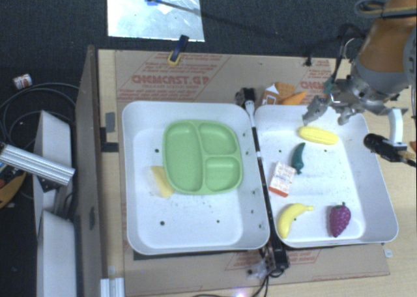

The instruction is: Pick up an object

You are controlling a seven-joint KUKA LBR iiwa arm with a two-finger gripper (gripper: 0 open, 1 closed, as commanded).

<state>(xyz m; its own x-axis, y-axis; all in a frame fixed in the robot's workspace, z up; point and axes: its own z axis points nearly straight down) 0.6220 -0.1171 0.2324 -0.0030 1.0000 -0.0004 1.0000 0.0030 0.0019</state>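
**Upper right of frame: claw spread above the corn, nothing held**

Gripper (329, 111) hangs over the right bin's (374, 182) far edge, fingers spread wide, nothing between them. Yellow corn cob (318, 135) lies just below and toward frame centre, apart from the fingers.

Risks, as judged:
- Cob is round; an off-centre close could roll or squirt it.
- Bin wall close behind; a finger may catch it.
- Green pepper (298, 157) sits near.

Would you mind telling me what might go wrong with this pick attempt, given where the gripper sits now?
1. The gripper hangs above the yellow corn, close to the right bin's far rim; a descent slightly off could strike the rim.
2. The corn looks rounded, so it may roll out from between the fingers.
3. The dark green pepper lies nearby and could get nudged.
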